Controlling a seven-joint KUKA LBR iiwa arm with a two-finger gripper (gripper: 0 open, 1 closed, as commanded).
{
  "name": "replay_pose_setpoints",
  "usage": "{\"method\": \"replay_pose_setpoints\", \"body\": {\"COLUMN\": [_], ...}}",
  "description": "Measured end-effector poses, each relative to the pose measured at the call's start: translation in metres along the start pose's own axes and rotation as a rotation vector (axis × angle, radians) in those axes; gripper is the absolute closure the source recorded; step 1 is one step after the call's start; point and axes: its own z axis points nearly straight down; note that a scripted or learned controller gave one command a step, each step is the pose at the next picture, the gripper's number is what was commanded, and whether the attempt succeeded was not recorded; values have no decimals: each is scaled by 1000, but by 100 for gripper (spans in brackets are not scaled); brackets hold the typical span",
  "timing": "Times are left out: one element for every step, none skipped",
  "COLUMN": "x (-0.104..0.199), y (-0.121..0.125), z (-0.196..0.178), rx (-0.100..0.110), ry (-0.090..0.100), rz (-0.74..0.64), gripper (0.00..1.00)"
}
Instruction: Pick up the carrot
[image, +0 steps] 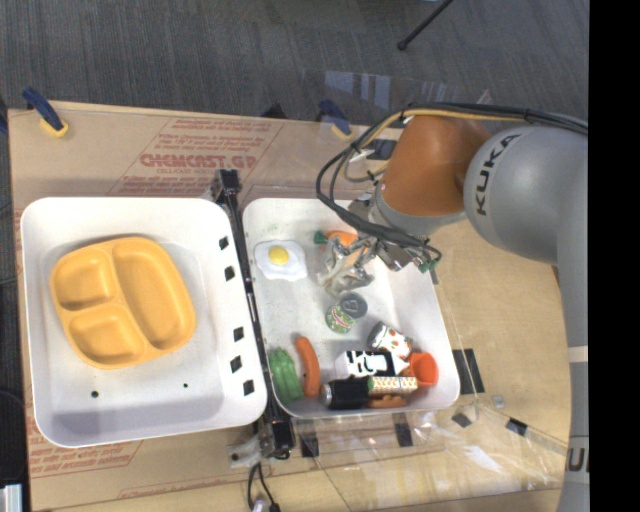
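Observation:
The carrot, small and orange with a green top at its left end, lies near the back of the right bin. My gripper hangs low over the bin just in front of the carrot, and the wrist covers the carrot's right end. Nothing is visibly held in the gripper. The orange band of the arm sits above and to the right of the carrot.
A fried egg toy lies left of the gripper, and a green round can sits just in front of it. Along the front wall are a green vegetable, a red sausage, a black bottle and an orange cup. A yellow divided plate is in the left bin.

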Motion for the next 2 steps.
{"method": "replay_pose_setpoints", "body": {"x": [-24, -3], "y": [-17, -49], "z": [-1, -1], "rx": [1, 0], "ry": [-1, 0], "rz": [-232, -622], "gripper": [100, 100]}}
